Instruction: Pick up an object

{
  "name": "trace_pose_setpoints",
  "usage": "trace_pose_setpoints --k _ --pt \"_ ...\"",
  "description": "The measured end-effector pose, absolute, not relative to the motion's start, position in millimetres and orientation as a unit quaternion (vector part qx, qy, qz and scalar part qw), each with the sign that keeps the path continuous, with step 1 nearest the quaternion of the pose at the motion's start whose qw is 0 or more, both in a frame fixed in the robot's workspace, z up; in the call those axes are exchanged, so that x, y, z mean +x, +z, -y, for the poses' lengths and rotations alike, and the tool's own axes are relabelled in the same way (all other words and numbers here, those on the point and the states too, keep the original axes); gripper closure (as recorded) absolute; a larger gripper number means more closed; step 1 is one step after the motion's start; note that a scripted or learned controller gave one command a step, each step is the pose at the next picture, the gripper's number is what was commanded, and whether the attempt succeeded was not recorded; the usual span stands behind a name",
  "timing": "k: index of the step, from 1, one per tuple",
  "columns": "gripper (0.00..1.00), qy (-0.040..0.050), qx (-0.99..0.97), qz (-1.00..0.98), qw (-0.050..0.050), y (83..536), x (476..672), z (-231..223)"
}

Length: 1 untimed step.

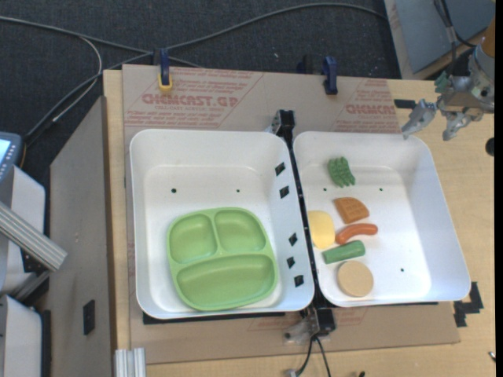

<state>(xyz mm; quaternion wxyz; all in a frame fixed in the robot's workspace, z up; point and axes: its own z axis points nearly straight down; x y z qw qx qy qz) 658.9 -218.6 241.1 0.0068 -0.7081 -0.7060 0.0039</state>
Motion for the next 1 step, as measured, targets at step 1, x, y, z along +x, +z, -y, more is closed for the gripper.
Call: trace_pose_setpoints --k 1 --pt "0.0 0.0002 -0.707 0.707 0.001 251.0 661.2 217.4"
